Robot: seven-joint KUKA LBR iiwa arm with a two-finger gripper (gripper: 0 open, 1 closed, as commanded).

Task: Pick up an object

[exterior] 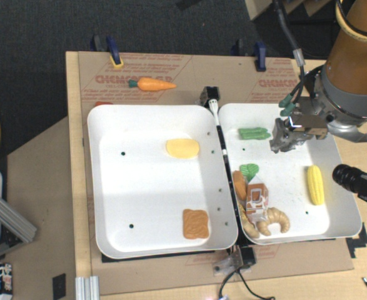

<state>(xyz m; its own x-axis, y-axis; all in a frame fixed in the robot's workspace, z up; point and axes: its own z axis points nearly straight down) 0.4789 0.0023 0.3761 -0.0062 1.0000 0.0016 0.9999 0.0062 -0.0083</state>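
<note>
The left bin (108,186) holds two things, well apart: a pale yellow oval piece (182,148) toward its far right and a brown waffle-like square (196,224) in its near right corner. The right bin (339,224) holds more. A green flat piece (254,133) lies at its far left. A yellow corn cob (316,184) lies toward its right side, apart from the rest. Along its near left side sits a cluster, touching one another: a green leafy piece (249,170), an orange-brown sausage shape (239,185), a small brown-and-white packet (257,199) and a tan croissant (272,221). The gripper (284,144) hangs over the right bin's far middle, just right of the green flat piece; whether it is open, or has anything in it, cannot be told. On the board beyond the left bin lies an orange carrot (153,85).
</note>
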